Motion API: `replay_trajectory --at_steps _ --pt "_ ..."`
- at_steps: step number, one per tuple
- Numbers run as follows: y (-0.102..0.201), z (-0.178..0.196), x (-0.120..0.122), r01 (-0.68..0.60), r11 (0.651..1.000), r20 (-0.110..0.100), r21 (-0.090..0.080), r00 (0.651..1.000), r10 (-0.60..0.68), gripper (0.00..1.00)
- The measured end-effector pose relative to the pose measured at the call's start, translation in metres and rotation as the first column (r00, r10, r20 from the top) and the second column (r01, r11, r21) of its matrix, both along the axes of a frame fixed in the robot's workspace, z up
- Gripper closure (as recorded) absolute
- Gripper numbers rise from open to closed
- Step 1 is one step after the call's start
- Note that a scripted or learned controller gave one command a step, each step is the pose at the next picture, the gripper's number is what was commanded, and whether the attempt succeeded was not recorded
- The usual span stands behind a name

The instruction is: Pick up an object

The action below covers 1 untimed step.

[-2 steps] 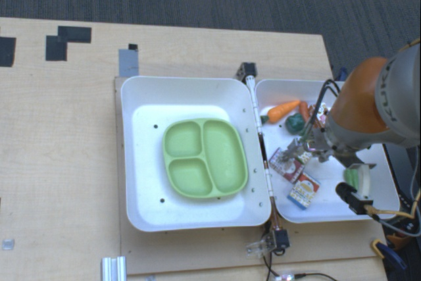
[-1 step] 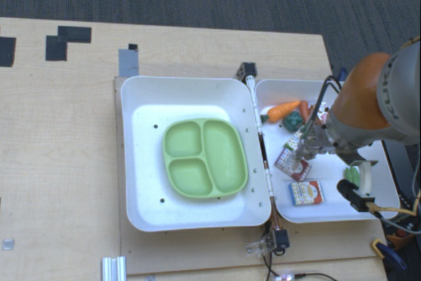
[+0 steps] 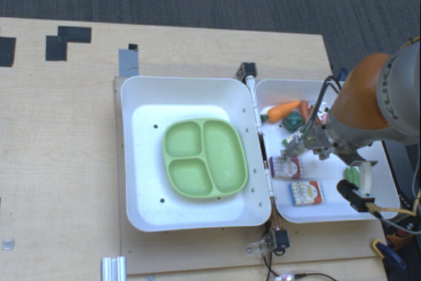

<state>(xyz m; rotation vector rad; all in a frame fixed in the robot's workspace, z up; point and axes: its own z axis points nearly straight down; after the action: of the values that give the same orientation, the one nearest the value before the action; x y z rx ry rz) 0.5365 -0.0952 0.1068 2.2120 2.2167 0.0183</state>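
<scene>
In the right bin (image 3: 388, 204), from the overhead camera, you've got the hand (image 3: 304, 141) low among the clutter, hanging off the grey wrist with its orange band (image 3: 362, 99). Whether it is released or clenched on anything you can't tell from here; the metalwork blurs into the objects under it.

Look at what lies around it. The carrot (image 3: 284, 109) sits just up and to the left of the hand, near the bin's far wall, its long axis running roughly left to right with a slight tilt. Next to it, a small dark green piece (image 3: 293, 120). Just below the hand, nearly touching, lies a small purplish packet (image 3: 287, 169), and a little further toward the near wall a flat orange-and-white packet (image 3: 306, 193). A pale green item (image 3: 353, 176) rests off to the right, under the arm.

Your nearest candidate, by my read, is the purplish packet: it lies directly beneath and slightly left of the hand, so a short drop looks enough. The left bin (image 3: 141, 161) carries only the green divided plate (image 3: 204, 158), well apart.
</scene>
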Motion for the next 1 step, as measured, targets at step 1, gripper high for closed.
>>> replay_trajectory --at_steps 1 --pt "0.0111 -0.0162 -0.0334 0.001 1.0 0.009 -0.004 1.0 -0.001 0.0"
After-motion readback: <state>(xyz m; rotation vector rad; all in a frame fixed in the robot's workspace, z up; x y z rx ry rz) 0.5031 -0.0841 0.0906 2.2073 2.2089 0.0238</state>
